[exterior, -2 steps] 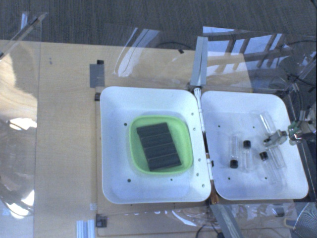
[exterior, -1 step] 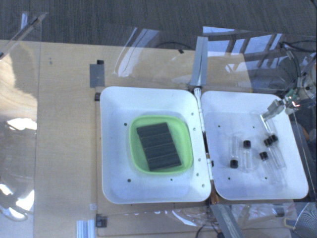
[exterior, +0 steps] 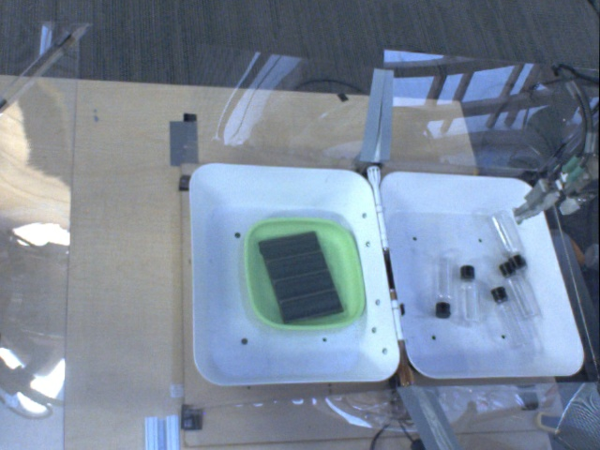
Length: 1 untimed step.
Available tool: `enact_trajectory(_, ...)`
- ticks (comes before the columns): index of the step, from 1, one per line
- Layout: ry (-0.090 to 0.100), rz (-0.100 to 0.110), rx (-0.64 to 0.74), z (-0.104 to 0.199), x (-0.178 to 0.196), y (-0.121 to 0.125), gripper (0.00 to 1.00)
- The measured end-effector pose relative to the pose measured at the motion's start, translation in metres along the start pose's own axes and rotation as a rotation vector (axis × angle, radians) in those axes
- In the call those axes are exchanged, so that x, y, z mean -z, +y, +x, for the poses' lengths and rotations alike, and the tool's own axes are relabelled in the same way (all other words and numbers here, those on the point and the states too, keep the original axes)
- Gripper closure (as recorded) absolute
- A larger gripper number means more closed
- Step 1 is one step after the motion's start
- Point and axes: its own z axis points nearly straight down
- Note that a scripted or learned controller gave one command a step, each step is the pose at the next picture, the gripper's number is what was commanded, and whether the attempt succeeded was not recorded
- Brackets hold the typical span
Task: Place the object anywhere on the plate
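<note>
Plate (exterior: 255, 289): green, in the left bin (exterior: 211, 345).
Block (exterior: 299, 277): dark, ridged, lying on the plate.
Vials (exterior: 466, 289): clear, black-capped, right of the plate.
Gripper: state cannot be told.

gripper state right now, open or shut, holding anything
Tool: at the right bin's far right edge, near the clear vials; open or shut cannot be told.

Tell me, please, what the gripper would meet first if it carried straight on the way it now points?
Probably the clear vial at the right bin's upper right. The gripper points down-left toward it from that corner, though its height above the vial is unclear.
</note>
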Motion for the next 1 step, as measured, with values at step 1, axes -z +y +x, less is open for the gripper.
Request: enact_trajectory(1,-0.001,-0.001,-0.032,0.0017,0.0325,-0.0113,0.00)
